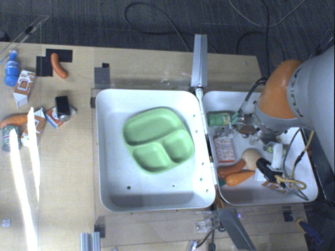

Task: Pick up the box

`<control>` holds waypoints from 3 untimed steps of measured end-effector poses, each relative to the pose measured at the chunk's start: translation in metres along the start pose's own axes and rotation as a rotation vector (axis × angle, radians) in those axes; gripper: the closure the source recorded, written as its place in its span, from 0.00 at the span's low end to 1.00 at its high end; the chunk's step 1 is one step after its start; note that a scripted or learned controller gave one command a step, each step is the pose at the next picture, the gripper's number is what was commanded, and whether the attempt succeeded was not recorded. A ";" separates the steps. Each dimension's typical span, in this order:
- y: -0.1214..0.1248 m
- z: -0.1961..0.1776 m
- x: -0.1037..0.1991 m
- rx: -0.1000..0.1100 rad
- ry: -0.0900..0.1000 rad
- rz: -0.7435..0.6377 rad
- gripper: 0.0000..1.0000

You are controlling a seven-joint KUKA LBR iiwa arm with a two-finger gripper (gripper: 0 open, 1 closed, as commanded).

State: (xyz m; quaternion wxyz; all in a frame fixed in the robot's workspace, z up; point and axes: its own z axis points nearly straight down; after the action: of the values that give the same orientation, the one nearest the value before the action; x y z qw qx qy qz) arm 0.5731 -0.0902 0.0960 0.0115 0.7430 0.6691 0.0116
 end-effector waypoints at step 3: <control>-0.008 0.008 0.005 0.028 -0.005 0.267 0.00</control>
State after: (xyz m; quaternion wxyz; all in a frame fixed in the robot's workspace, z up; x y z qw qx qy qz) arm 0.5660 -0.0845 0.0879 0.0010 0.8257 0.5642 0.0018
